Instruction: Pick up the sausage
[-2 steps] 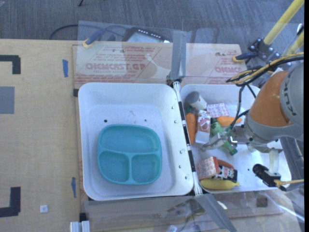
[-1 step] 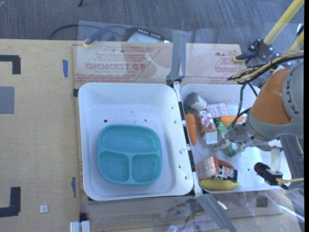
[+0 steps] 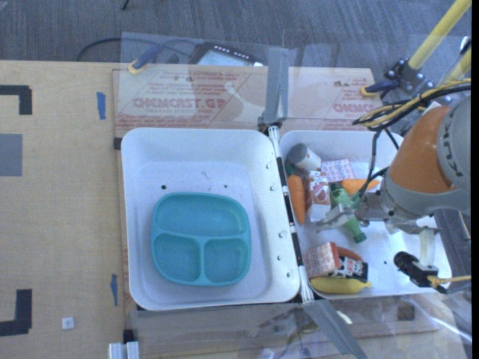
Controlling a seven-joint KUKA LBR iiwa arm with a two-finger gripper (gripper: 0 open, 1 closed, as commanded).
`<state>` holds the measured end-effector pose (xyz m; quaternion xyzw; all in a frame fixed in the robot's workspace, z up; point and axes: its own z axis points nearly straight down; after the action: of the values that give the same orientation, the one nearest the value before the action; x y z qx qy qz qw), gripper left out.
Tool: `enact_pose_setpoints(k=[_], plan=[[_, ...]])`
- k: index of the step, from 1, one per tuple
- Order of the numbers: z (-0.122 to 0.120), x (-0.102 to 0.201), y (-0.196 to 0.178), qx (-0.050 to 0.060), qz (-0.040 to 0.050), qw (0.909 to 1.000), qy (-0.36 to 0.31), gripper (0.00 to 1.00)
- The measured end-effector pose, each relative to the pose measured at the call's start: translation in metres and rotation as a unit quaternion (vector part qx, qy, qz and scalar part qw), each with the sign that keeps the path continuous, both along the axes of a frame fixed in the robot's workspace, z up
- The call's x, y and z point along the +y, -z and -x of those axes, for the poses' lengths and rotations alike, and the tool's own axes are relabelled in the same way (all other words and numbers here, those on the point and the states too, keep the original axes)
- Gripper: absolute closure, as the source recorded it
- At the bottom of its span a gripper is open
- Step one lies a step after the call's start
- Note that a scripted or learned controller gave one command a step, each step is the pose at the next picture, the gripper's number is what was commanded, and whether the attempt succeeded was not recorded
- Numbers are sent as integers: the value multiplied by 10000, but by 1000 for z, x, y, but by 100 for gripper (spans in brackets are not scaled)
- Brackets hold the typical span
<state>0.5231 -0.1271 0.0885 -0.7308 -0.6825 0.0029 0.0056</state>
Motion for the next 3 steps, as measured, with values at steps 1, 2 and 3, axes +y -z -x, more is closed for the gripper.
enact_pose_setpoints(k=[1,2,3], plan=[[33,34,8,-14,4,10000,-48,0],[32,32,-1,-17,-3,10000,-24,100],[32,32,0,-8,-4,10000,-23,0]])
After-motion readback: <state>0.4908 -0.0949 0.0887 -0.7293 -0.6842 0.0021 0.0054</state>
